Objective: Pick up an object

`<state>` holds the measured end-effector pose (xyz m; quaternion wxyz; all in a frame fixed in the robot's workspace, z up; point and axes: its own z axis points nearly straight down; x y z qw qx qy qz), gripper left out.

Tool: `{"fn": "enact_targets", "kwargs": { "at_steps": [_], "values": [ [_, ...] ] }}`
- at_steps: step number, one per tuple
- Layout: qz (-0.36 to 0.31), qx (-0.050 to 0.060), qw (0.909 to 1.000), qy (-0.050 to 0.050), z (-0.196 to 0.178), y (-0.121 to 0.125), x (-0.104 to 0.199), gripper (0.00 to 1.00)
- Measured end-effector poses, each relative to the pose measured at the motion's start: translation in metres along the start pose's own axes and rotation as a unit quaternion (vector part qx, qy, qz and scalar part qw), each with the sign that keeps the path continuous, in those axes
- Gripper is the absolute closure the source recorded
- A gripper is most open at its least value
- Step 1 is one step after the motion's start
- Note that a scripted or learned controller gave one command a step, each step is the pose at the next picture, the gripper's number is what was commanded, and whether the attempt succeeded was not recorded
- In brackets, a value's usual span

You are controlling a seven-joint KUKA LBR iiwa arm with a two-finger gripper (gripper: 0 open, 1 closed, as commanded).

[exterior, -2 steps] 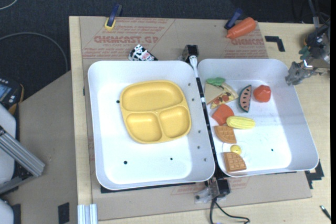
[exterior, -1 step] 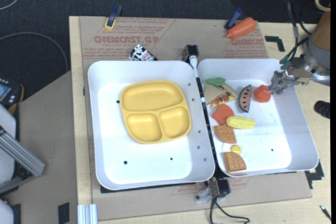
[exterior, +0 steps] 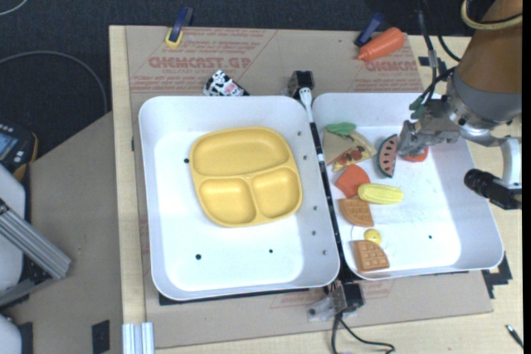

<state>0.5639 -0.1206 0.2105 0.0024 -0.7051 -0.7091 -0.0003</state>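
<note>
The right bin [exterior: 465,236] holds several toy foods: a watermelon slice [exterior: 387,156], a pizza slice with a green leaf [exterior: 347,143], a red piece [exterior: 353,177], a yellow corn cob [exterior: 380,194] and two waffle-like pieces [exterior: 358,212] [exterior: 371,256]. My gripper [exterior: 412,142] is low over the bin's far middle, just right of the watermelon slice. A small red object [exterior: 419,152] lies directly beneath it, partly hidden by it.
The left bin [exterior: 166,236] holds a yellow divided plate [exterior: 245,176]. An orange toy carrot [exterior: 382,44], a black-and-white toy [exterior: 222,84] and a blue-yellow clamp [exterior: 177,27] lie on the bench behind the bins. The arm's body [exterior: 489,70] hangs over the right bin's far right corner.
</note>
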Motion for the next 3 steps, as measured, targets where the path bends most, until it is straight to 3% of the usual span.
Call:
{"fn": "enact_targets", "kwargs": {
  "at_steps": [1,2,3],
  "values": [
    [0.0,-0.001,1.0,0.0,-0.016,-0.014,0.042,1.0],
    [0.001,0.0,1.0,-0.001,-0.024,-0.028,0.065,1.0],
    [0.003,0.001,1.0,-0.001,-0.005,-0.027,0.069,1.0]
  ]
}}
